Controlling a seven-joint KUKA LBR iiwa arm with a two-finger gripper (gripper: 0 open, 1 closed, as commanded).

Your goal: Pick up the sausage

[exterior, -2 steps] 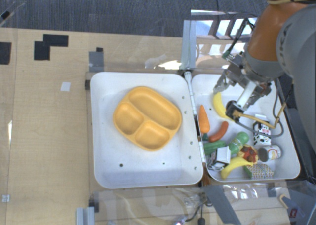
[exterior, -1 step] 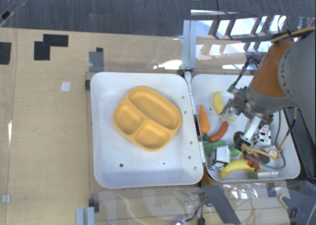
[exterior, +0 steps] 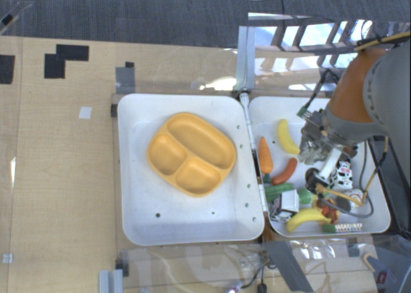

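Two shallow white bins sit side by side on the surface — the left bin point(exterior: 138, 221) holds a yellow divided plate point(exterior: 192, 153), the right bin point(exterior: 380, 218) a jumble of toy food. The sausage point(exterior: 285, 171), reddish-orange, lies slanted near that bin's middle, between a carrot point(exterior: 264, 155) and a banana point(exterior: 287, 137). The claw point(exterior: 314, 151) hangs just right of the sausage — whether spread or pressed together cannot be told.

Arm point(exterior: 379, 92) reaches in from right, tool point(exterior: 313, 151) lowered.
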